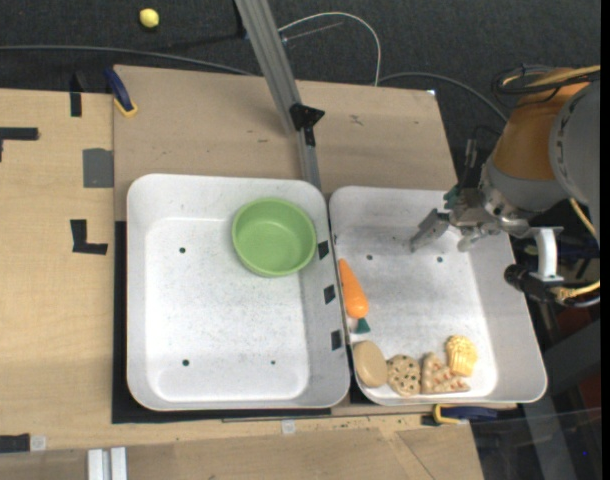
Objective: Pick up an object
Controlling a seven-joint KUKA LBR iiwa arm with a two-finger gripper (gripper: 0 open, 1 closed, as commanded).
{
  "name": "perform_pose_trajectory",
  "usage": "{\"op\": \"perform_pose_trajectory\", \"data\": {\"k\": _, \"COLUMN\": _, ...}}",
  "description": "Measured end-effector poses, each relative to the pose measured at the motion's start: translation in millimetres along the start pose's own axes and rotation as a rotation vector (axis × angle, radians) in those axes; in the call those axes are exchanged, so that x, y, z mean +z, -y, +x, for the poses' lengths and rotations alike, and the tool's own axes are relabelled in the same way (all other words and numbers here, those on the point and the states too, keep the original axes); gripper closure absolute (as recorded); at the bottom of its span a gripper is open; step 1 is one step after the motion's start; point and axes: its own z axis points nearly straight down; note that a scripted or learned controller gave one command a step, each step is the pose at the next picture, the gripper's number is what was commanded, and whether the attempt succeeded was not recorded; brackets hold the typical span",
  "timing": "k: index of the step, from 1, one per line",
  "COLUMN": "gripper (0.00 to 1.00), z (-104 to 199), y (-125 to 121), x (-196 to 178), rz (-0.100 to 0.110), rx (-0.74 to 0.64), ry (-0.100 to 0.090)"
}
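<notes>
This was a robotics lab or test cell, not a home or shop. A plain plywood table [215,128] carried black tape marks and a blue clamp [122,92] at its edge, and it stood on dark carpeted floor [435,18] crossed by loose cables [345,28]. Two shallow white bins [165,298] sat side by side, the kind used for sorting trials, holding toy food and a green bowl [274,236]. A metal pole [270,53] rose at a slant from the back of the table. An industrial arm [545,148], grey and orange, reached in from the right.
</notes>
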Motion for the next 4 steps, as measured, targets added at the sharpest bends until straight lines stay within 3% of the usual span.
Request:
{"op": "perform_pose_trajectory", "data": {"k": 1, "gripper": 0.00, "z": 1, "y": 0, "x": 53, "rz": -0.005, "rx": -0.001, "ry": 0.002}}
{"op": "perform_pose_trajectory", "data": {"k": 2, "gripper": 1.00, "z": 1, "y": 0, "x": 41, "rz": -0.004, "rx": -0.002, "ry": 0.001}}
{"op": "perform_pose_trajectory", "data": {"k": 4, "gripper": 1.00, "z": 8, "y": -8, "x": -59, "rz": -0.012, "rx": -0.001, "ry": 0.002}}
